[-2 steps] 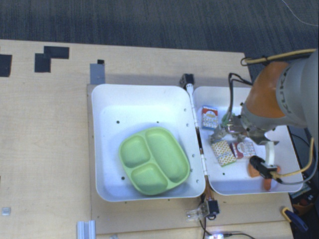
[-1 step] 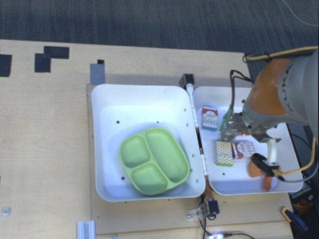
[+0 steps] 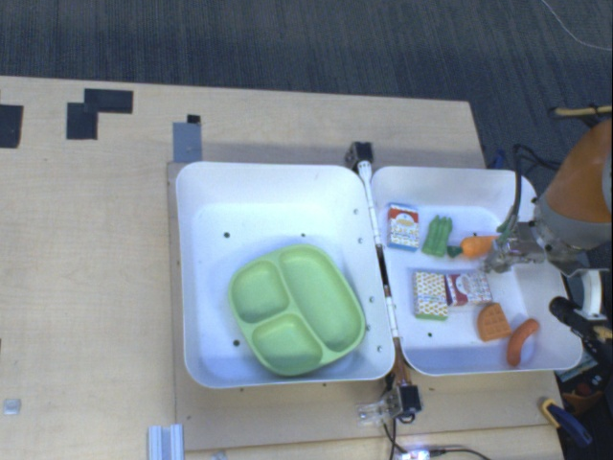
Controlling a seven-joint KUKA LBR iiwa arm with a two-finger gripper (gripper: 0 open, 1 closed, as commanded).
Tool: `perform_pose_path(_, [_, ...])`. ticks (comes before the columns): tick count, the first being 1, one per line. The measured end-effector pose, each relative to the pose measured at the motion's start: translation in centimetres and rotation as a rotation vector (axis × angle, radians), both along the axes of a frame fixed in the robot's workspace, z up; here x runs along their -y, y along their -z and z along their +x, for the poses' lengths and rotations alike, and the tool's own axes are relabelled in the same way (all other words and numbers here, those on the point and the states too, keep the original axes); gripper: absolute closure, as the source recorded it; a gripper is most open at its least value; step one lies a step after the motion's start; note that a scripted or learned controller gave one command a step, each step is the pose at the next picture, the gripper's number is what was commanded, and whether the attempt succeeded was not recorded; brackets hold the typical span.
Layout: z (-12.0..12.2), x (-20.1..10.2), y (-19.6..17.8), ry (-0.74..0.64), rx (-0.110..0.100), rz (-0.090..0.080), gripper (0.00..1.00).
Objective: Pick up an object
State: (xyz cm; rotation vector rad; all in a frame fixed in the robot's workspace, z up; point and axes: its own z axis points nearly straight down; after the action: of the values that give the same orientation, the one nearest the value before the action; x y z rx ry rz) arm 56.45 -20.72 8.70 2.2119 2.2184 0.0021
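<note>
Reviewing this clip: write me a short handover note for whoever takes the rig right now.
Hand: low in the right bin, beside the orange carrot-like toy; finger state unreadable.
Right bin: small carton, green vegetable toy, patterned packet, cracker-like piece, sausage toy.
Left bin: green divided plate.
Done: nothing visibly lifted.
Left: grasp and raise one object.

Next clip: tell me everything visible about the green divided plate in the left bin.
The green divided plate is pale lime and looks like matte plastic, a rounded rectangle with a raised rim and three compartments: one long, two smaller. It lies flat, right way up, turned at a slant on the floor of the left bin, towards its near right corner. All three compartments hold nothing, and only the bin touches it.
</note>
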Motion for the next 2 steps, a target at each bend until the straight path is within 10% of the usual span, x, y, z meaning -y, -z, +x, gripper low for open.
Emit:
perform_pose_path(1, [0.0,-0.4,0.1,-0.003,-0.003,0.008,0.0])
perform_pose_path(2, [0.2,-0.3,-1.1,-0.005,0.004,0.004,1.0])
